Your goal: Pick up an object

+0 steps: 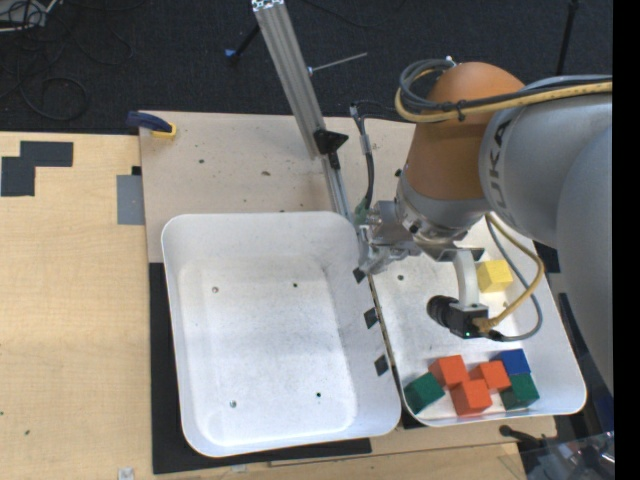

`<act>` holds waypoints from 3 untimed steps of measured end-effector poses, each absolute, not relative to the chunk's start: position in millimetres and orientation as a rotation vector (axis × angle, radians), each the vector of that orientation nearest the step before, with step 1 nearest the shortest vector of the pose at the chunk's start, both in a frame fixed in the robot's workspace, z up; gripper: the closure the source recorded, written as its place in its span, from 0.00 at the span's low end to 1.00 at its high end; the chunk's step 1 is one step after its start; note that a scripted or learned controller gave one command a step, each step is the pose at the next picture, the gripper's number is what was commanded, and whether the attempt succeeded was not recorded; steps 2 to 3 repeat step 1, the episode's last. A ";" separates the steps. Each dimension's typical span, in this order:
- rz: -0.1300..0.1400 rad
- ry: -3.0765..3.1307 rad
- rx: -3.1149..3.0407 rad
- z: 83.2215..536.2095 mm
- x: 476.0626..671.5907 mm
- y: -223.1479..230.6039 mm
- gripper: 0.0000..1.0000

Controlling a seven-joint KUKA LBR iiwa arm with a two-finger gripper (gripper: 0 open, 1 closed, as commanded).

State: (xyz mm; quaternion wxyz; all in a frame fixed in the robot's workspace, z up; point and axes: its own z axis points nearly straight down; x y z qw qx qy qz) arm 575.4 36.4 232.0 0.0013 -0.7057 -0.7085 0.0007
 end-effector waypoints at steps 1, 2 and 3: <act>0.001 -2.224 -2.215 233.6 588.4 80.3 1.00; 0.001 -2.224 -2.215 233.6 588.4 80.3 1.00; 0.001 -2.224 -2.215 233.6 588.4 80.3 1.00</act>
